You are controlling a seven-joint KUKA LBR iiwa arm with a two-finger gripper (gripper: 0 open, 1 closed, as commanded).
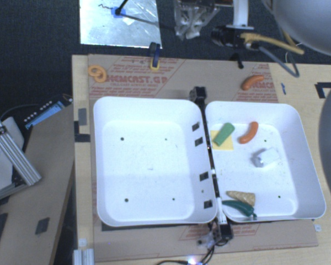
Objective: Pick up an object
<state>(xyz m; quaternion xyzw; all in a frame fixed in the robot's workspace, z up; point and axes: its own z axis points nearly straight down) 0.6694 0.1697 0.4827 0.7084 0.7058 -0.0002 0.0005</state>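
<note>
hovering beyond the bins (298, 148), gripper (190, 24) state unclear, orange sausage (249, 132) beside green block (224, 133)

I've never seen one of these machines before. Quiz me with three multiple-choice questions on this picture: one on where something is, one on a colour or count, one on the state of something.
1. Where does the green block lie?
A. In the left bin
B. In the right bin
C. On the floor

2. What colour is the sausage-shaped piece beside it?
A. Orange
B. Blue
C. Black

3. How does the tool stand to the bins?
A. Pressed into the right bin
B. Resting in the left bin
C. Up beyond the bench's far edge

Answers:
1 B: it rests on a yellow piece inside the right bin.
2 A: it is plainly orange.
3 C: it hangs above the dark floor, past the board.
</note>
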